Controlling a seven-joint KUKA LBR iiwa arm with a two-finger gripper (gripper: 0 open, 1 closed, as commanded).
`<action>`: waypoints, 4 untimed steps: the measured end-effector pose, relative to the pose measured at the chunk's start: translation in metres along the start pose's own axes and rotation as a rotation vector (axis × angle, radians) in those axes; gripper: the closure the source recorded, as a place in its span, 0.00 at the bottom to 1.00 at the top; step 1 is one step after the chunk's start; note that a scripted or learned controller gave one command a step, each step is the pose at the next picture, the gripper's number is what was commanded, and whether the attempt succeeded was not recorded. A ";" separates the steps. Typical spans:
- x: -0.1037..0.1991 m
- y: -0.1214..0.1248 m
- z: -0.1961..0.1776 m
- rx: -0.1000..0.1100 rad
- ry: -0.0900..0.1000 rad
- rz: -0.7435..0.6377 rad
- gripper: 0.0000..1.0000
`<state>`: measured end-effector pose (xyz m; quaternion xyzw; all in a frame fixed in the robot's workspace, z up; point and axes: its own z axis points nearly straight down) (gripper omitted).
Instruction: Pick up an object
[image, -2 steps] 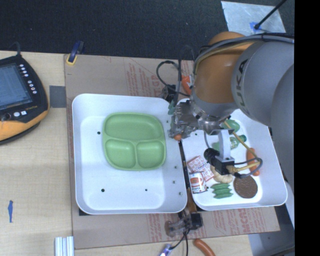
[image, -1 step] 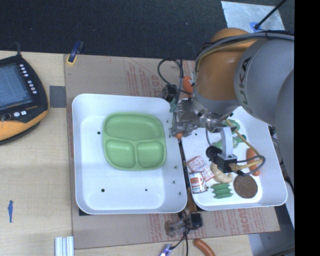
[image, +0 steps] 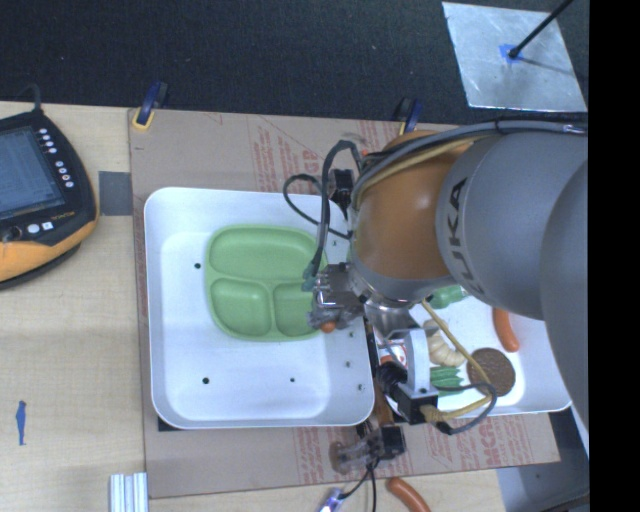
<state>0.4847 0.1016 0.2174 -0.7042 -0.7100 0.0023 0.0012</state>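
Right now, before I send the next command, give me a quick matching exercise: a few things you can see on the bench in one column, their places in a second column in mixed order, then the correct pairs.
Things:
1. green divided plate
2. round brown disc
3. handheld controller with a screen
4. orange stick

Places:
A. on the bench, left of both bins
B. in the left bin
C. in the right bin, close to the arm's right side
D. in the right bin, near its front edge

Pairs: 1-B, 2-D, 3-A, 4-C
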 end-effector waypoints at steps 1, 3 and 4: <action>-0.036 -0.008 -0.034 -0.004 0.001 0.005 1.00; -0.119 0.052 -0.037 -0.002 0.001 0.006 1.00; -0.082 0.100 -0.021 -0.001 0.001 0.004 1.00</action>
